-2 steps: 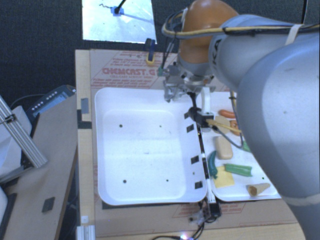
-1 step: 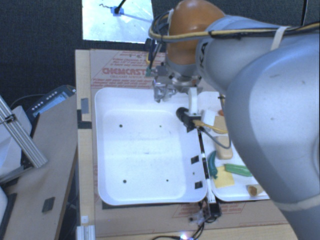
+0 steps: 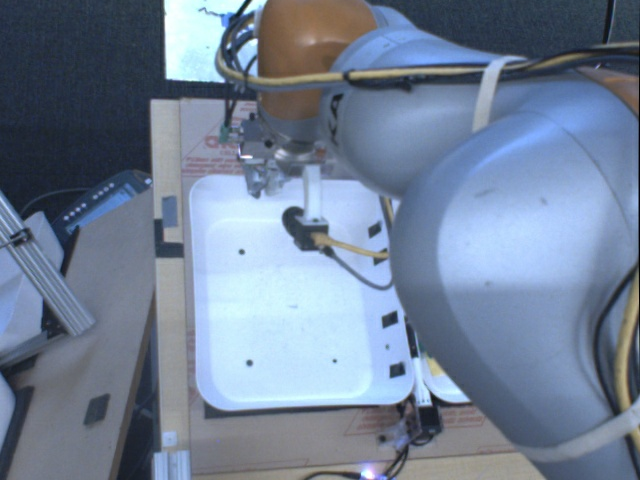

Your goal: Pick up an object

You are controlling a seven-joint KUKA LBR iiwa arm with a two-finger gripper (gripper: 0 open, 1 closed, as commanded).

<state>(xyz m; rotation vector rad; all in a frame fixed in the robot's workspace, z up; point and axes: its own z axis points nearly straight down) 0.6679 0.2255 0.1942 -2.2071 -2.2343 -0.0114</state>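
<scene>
wooden table [image 3: 170, 298] carries white bin [image 3: 215, 298], bare floor with four dark dots. grey arm [image 3: 500, 228] looms over right side. tool [image 3: 262, 173] at bin's far edge, opening can't tell; no object seen held.

Smooth grey shell on the arm [image 3: 520, 248], satin with soft highlights, and the orange band [image 3: 305, 28] above the wrist gleams like glossy plastic. Right below the gripper [image 3: 262, 183], whose parts look like bare shiny metal, the white bin [image 3: 215, 368] reads as smooth moulded plastic, faintly matt. Under it, the bench [image 3: 168, 298] looks like dull raw board. Yellow cable [image 3: 350, 251] beside the gripper, rubbery sheen.
</scene>
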